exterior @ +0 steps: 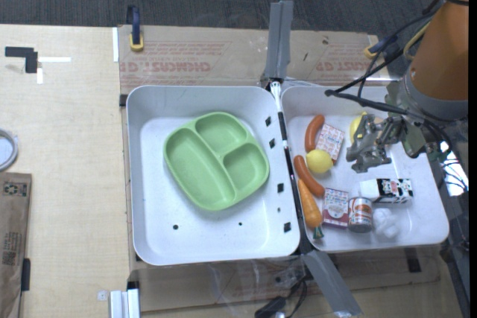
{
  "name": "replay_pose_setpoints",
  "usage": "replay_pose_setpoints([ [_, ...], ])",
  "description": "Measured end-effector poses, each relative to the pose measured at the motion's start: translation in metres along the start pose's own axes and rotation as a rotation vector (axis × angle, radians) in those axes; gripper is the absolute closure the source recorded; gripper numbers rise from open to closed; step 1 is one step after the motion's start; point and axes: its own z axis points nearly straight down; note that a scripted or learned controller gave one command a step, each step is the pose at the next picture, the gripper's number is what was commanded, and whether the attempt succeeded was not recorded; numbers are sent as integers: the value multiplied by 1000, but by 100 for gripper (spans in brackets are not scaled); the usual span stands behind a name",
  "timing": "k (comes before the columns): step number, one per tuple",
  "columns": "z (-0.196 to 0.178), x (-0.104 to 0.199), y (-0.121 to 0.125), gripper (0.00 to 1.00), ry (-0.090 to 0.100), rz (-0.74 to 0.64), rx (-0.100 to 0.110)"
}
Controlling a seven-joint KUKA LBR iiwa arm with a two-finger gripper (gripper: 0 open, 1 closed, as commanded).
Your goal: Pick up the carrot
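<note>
Carrot [310, 208] lay at right bin's [440, 231] left edge, near front corner, long axis running front-to-back. Gripper [370, 149] hung mid-bin, carrot off toward left-front, apart. Gripper's grasp state: cannot tell.

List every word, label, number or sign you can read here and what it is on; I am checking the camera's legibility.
Cardboard strip behind the bins: red lettering, upside down, too blurred to read.
Brown paper bag at the left edge: a recycling symbol; the text is too small to read.
Red and white packets and the small can in the right bin: print too small to read.
</note>
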Motion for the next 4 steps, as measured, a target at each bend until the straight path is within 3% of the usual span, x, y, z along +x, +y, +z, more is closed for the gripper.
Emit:
replay_pose_setpoints([
  [1, -11, 23, 76, 100, 0, 65, 0],
  [2, -66, -34, 61, 100, -4, -64, 1],
  [3, -27, -56, 90, 100, 0, 150, 1],
  [4, -10, -58, 96, 100, -1, -489, -1],
])
